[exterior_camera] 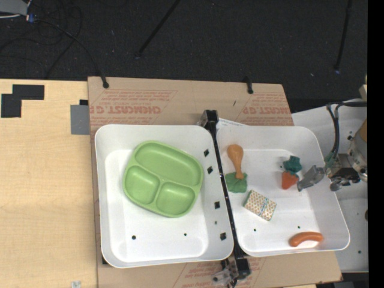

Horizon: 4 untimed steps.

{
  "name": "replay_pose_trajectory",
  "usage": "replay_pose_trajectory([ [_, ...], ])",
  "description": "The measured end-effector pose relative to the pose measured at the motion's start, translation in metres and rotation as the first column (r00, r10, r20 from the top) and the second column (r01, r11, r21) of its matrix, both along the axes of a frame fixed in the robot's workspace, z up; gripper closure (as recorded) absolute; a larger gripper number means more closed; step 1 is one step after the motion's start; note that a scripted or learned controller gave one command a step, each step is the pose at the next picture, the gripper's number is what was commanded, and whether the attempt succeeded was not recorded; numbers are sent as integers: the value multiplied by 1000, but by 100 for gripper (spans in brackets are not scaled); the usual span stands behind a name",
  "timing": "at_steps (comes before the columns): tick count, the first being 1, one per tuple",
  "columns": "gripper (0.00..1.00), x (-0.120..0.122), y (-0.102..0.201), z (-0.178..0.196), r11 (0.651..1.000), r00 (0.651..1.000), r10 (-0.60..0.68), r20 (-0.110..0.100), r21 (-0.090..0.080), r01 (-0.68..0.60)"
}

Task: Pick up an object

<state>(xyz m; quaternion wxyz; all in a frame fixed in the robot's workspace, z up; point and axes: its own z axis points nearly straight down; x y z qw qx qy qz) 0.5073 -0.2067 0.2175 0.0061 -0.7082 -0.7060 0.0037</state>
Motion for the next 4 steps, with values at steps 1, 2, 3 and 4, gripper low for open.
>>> replay_pose_trajectory([
  [1,0,3,0,6,1000,1000,3,12,-3,-3],
  [2,0,6,5,-56,1000,1000,4,6,0,-4],
  [3,0,4,4,-100,1000,1000,3,6,0,-3],
  [4,0,5,4,-130,1000,1000,2,13,-4,-2],
])
